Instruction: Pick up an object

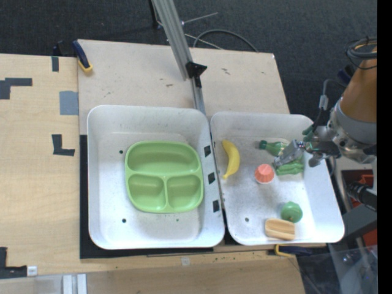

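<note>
Low over the right bin [318,188], the gripper [293,155] sits above a green bottle [283,158], beside a pink cup [264,174]; whether it is clamped, I cannot tell.

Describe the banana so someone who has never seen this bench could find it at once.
Look in the right-hand white bin, along its left wall beside the divide between the two bins. The banana lies there alone, apart from the other items. It is the one yellow, curved thing in that bin.
</note>
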### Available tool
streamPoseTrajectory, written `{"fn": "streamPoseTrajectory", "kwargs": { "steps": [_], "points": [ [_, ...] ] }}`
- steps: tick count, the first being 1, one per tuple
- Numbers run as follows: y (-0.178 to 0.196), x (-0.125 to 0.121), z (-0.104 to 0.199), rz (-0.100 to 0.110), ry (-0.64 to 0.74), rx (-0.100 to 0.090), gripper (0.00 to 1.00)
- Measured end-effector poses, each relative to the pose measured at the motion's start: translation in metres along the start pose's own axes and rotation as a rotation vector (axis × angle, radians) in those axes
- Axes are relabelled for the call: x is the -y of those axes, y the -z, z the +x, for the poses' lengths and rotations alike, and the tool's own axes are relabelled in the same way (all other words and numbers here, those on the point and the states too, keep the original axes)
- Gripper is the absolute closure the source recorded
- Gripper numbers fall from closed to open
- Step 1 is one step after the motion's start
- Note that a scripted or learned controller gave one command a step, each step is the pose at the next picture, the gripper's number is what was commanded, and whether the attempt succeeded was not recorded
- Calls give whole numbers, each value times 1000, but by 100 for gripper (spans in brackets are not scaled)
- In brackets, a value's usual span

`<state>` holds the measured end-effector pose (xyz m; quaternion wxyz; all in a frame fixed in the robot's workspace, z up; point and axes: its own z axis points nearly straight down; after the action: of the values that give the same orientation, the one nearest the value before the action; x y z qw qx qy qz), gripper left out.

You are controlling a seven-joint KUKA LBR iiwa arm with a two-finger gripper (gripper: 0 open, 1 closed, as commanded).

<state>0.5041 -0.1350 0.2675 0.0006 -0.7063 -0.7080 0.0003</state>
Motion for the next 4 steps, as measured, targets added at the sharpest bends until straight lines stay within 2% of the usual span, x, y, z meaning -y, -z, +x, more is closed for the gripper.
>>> {"fn": "streamPoseTrajectory", "kwargs": {
  "steps": [1, 2, 4],
  "points": [
    [0, 0, 0, 0, 0, 0, 0],
    [-45, -3, 5, 5, -1, 0, 0],
    [-147, 7, -11, 6, -3, -1, 0]
  ]
}}
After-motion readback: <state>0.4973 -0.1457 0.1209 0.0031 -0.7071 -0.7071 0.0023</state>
